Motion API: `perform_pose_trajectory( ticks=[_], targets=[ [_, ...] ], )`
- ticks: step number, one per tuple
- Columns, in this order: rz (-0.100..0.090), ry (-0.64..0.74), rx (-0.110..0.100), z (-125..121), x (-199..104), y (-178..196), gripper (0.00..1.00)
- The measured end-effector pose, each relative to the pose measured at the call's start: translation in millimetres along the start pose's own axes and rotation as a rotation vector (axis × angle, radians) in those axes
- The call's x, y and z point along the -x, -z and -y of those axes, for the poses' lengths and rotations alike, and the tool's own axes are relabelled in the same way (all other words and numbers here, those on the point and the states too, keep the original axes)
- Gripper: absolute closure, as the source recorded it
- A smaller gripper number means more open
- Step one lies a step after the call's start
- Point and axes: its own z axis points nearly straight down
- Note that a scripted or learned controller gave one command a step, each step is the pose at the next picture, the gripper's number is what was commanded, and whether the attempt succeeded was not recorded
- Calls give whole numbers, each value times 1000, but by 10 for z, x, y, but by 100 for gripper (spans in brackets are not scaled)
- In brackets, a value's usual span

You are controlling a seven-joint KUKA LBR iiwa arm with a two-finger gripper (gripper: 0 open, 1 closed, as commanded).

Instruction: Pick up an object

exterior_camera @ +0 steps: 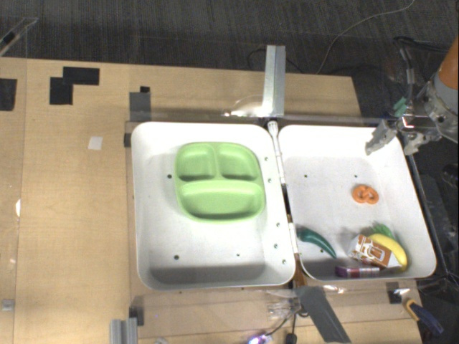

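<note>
My gripper point(393, 142) hangs over the far right corner of the right bin point(323, 149), with its two fingers spread apart and nothing between them. Well below it in that bin lie an orange pretzel-shaped toy point(366, 194), a yellow banana point(391, 250), a small brown and white box point(368, 251), a green pepper-like piece point(316, 240) and a dark purple stick point(356, 269). The left bin point(154, 192) holds a green divided plate point(218, 180).
A metal post point(275, 81) stands upright behind the ridge between the bins. The wooden bench point(64, 213) spreads out to the left. Cables trail on the dark floor at the back right.
</note>
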Motion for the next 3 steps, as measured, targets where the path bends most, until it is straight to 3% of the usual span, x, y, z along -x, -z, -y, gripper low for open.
perform_pose_trajectory(
  ticks=[2, 3],
  targets=[
    [0, 44, 2, 104, 310, -1871, 0],
    [2, 132, 11, 245, 416, -1878, 0]
  ],
)
